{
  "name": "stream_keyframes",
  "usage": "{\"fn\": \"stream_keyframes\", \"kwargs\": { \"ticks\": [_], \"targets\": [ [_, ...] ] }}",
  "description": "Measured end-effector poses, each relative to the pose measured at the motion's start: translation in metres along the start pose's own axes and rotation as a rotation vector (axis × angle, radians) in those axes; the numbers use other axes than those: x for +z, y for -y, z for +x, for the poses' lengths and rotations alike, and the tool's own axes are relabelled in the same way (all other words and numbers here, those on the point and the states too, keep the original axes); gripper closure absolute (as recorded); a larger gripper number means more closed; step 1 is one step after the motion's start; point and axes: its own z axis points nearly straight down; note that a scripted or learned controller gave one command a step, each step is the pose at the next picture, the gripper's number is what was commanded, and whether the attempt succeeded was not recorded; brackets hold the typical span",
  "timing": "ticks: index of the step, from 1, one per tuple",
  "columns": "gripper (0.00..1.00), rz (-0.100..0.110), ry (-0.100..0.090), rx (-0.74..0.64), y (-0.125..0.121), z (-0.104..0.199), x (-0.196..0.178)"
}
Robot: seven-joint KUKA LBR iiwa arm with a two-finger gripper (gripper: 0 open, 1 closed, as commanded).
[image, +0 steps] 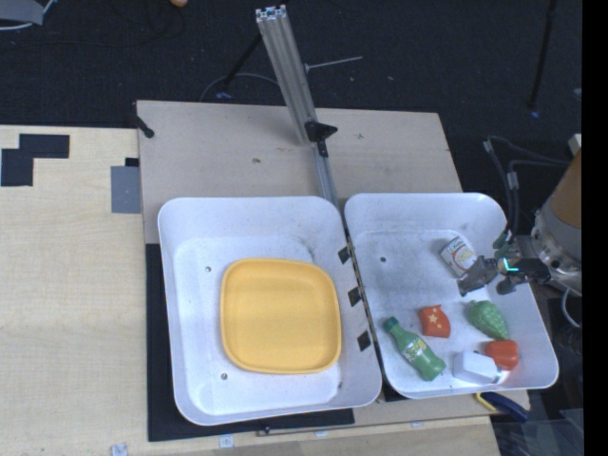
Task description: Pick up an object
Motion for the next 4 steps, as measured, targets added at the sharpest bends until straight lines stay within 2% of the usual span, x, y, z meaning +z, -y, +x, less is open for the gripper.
{"fn": "stream_keyframes", "kwargs": {
  "ticks": [1,2,4],
  "targets": [
    [0.0,0.0,0.0,0.0,0.0,0.0,0.0],
    [0.0,0.004,-0.001,0.0,0.009,0.006,0.052],
    [0.0,0.005,-0.001,-0.001,0.009,0.007,0.147]
  ]
}}
